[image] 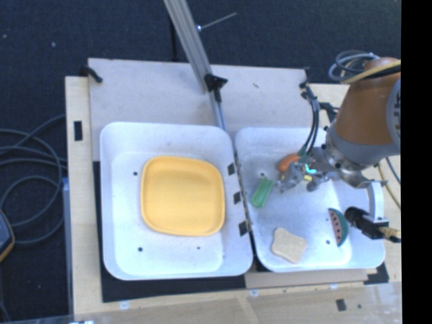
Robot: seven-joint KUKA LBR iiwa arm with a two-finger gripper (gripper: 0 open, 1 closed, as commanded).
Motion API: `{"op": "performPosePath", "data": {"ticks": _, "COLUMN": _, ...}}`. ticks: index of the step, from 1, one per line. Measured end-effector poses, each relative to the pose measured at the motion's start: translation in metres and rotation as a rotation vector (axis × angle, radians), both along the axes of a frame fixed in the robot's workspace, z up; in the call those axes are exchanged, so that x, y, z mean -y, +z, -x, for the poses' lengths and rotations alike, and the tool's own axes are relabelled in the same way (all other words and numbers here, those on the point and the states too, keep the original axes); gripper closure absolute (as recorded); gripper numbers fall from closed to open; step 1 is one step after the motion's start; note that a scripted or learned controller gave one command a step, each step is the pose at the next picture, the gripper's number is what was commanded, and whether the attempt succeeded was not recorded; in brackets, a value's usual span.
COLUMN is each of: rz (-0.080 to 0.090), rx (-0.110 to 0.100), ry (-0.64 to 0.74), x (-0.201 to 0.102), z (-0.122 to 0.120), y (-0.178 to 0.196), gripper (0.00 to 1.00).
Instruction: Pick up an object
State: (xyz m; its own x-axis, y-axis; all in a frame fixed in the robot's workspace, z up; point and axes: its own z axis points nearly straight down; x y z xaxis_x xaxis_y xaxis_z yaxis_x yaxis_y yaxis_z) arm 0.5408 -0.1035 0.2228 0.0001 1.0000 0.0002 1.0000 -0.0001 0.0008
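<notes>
**Gripper low in the right bin, beside the orange piece**

I saw the gripper [295,175] down in the right bin [270,140], just beside an orange object [289,160]; whether it was open or closed I could not tell. A green piece [262,192] lay near it, a tan slice [289,246] and watermelon wedge [338,225] nearer the front. The yellow plate [183,196] sat in the left bin [121,140].

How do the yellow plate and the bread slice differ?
The yellow plate is far bigger than the bread slice. The plate is bright yellow; the bread is pale tan. The plate lies in the left bin; the bread lies in the right bin, near its front edge. Both lie flat, apart from the gripper.
</notes>
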Motion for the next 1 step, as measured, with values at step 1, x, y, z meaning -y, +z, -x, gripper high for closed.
{"op": "performPosePath", "data": {"ticks": 1, "rz": 0.000, "rx": 0.000, "ry": 0.000, "x": 0.0000, "z": 0.0000, "y": 0.0000, "gripper": 0.00}}
